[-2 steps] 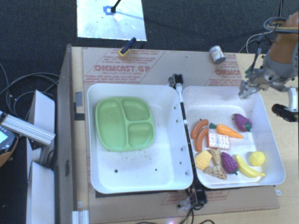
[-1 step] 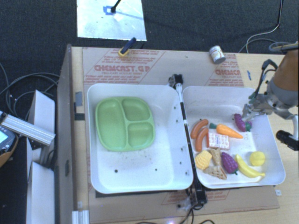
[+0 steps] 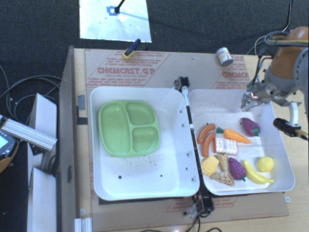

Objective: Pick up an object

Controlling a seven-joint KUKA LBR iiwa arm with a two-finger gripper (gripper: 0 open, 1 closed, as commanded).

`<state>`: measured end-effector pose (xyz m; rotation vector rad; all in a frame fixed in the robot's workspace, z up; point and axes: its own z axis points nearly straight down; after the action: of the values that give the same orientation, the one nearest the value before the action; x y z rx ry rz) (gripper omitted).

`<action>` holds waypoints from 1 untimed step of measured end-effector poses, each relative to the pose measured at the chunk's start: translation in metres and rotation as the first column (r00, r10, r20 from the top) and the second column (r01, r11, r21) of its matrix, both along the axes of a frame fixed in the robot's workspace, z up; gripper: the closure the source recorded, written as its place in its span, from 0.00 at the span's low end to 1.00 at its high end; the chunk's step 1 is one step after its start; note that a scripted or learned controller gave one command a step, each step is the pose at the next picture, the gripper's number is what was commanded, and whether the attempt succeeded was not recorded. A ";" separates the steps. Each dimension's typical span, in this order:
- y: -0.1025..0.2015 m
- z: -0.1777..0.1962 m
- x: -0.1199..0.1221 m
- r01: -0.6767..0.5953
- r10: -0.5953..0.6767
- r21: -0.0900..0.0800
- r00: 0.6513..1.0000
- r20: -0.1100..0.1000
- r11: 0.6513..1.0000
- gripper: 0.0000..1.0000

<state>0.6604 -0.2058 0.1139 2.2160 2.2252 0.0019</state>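
Note:
The right bin [image 3: 227, 105] holds several toy foods: two sausages [image 3: 207, 137], a carrot [image 3: 236, 136], a purple piece [image 3: 249, 126], a checked cracker [image 3: 226, 145], corn [image 3: 210, 166], a purple grape bunch [image 3: 236, 168], a banana [image 3: 256, 173] and a lemon [image 3: 265, 164]. My gripper [image 3: 249, 101] hangs over the bin's far right corner, above and just behind the purple piece. Nothing shows between its fingers.
A green divided plate [image 3: 129, 127] lies in the left bin [image 3: 145, 178]. A small can [image 3: 223, 56] and a yellow-tipped tool [image 3: 131, 49] rest on the board behind the bins. A black clamp [image 3: 182, 83] sits where the bins meet.

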 end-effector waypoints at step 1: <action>-0.001 0.007 0.004 0.000 0.000 -0.001 1.000 0.002 1.000 0.00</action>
<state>0.6646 -0.2063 0.1211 2.2141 2.2238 0.0027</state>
